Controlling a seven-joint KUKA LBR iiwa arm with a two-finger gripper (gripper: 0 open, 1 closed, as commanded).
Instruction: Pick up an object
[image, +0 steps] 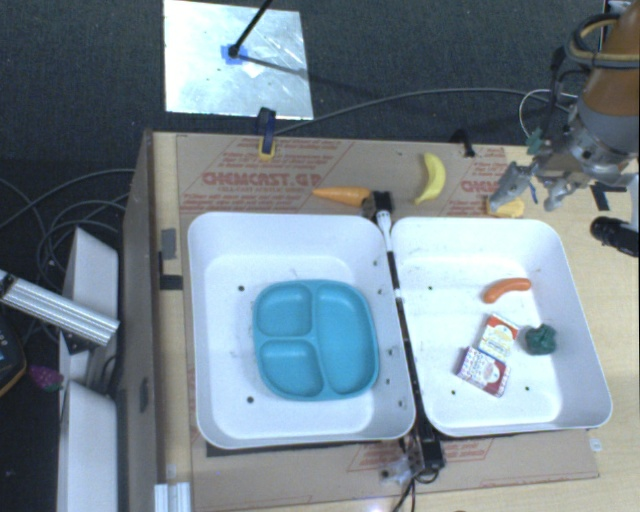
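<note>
Three objects, a sausage (506, 289), a packet (487, 356) and a green lump (541, 339), lie in the right bin (575, 300), toward the camera from the gripper (535, 180), which hangs fingers spread and empty beyond the far rim, nearest the sausage, whose long axis runs left-right.

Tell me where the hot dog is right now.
The hot dog lies in the right bin, toward its far side, just above the snack packet and green toy.

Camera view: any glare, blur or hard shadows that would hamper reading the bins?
Camera view: soft, even light; the bins' white floors look bright without washing out; the sausage and packet read fairly sharp; glare sits on the foil sheet; the pincer looks slightly soft.
</note>
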